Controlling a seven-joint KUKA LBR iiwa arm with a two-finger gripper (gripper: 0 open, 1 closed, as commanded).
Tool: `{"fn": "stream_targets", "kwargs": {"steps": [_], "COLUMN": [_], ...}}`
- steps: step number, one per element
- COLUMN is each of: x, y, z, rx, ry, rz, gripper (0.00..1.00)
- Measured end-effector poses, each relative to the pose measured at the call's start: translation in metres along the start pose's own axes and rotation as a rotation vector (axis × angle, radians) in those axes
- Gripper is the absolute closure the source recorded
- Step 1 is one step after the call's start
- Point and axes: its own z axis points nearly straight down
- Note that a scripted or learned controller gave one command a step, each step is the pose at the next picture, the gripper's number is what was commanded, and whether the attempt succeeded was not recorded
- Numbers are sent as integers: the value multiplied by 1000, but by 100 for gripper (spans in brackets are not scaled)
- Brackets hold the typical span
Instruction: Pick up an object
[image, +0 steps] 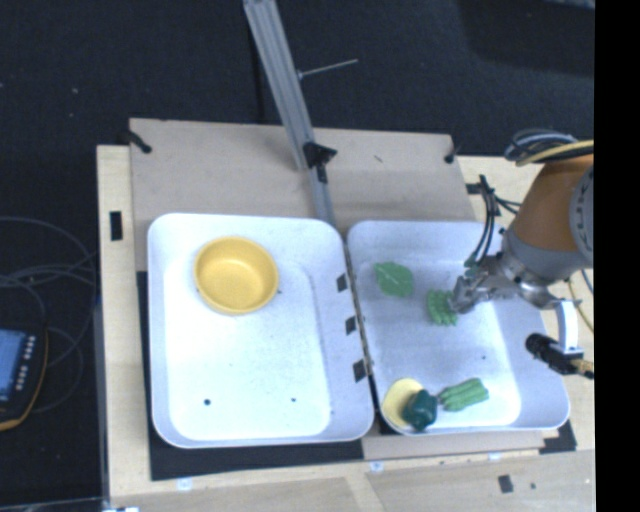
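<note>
- The tool (462, 297) is sitting low in the right bin (500, 255), in its middle part, with the bin's far rim above it in view and the right rim near it beneath the arm (548, 225).
- Open white floor is lying on the near side of the tool, between it and the things at the near rim.
- A small green block (441, 307) is lying right at the tool's tip, touching it or just beside it; I cannot tell whether the fingers are closing on it, nor how wide they are standing.
- A second green piece (394, 279) is resting farther out from the arm, near the divider between the bins.
- A ridged green object (464, 394) is lying toward the near rim from the tool, just beside a small yellow cup (396, 397) with a dark teal piece (421, 409) sitting against it in the bin's near corner.
- The left bin (250, 400) is lying well apart across the divider, carrying a yellow bowl (236, 274) in its far part, with much bare floor.
- The counter (240, 160) is showing a bare tan strip beyond both bins.
- No writing or label is legible.
</note>
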Motion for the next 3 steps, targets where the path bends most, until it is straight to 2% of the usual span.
{"fn": "stream_targets", "kwargs": {"steps": [3], "x": [10], "y": [15], "z": [-142], "rx": [1], "ry": [0], "rz": [-1], "gripper": [100]}}
